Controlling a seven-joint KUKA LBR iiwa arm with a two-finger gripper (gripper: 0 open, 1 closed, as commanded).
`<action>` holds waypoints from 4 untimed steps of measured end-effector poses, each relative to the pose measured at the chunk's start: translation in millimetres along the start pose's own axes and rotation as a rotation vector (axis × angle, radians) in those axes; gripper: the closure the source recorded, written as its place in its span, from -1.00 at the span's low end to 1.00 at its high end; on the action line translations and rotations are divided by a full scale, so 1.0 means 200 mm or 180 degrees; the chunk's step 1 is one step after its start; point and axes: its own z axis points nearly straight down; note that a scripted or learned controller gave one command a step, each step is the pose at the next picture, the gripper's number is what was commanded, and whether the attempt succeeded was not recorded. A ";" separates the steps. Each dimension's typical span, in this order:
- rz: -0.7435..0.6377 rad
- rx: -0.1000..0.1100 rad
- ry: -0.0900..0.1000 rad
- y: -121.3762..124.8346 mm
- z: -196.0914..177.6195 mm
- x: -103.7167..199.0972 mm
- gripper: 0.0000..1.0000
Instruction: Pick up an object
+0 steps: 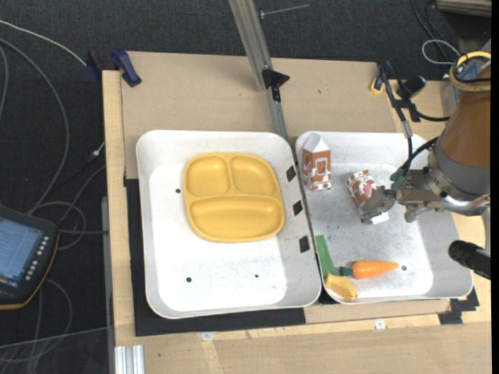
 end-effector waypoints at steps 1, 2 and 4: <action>-0.0001 -0.0001 0.0000 0.00 0.00 0.00 -1.00; 0.0003 0.0028 0.0005 0.04 0.29 0.00 -1.00; 0.0003 0.0024 0.0007 0.01 0.76 -0.02 -1.00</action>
